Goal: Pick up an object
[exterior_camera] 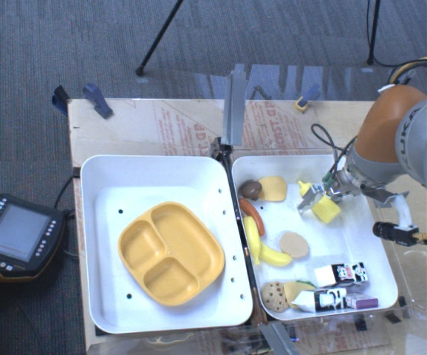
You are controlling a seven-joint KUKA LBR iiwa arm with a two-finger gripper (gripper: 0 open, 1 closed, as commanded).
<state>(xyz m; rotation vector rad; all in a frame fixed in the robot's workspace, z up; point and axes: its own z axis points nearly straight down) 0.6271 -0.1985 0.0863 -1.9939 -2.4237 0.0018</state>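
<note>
the gripper (318, 197) is low over the upper part of the right bin (376, 251), and much of it is hard to read from here: the fingers are small, pale and partly lost against the white bin floor. a yellow block (327, 210) sits right at the fingertips, touching or nearly so, but i cannot tell whether it is between the jaws or just beside them, nor how far open they are. a small yellow piece (303, 188) lies just to the left of the jaws. the arm (392, 133) is cut off at the right edge, only its orange band and a grey part showing.

further left of the jaws lie a pale yellow round piece (272, 188) and a dark brown lump (250, 189). below and to the left are a red sausage shape (252, 214), a banana (261, 248) and a tan oval (294, 244). along the bin's near edge, well below the jaws, sit a cookie (275, 295) and some small cartons (340, 274), their printing too small to read.

the left bin (103, 198), well apart from the jaws, holds a yellow divided plate (171, 252). both bins rest on a plywood bench (162, 128) with blue clamps (95, 99) at its far edge. the floor is grey carpet (66, 35); tripod legs (162, 28) cross it, their tops cut off. a handheld control pendant (15, 235) lies at far left.
</note>
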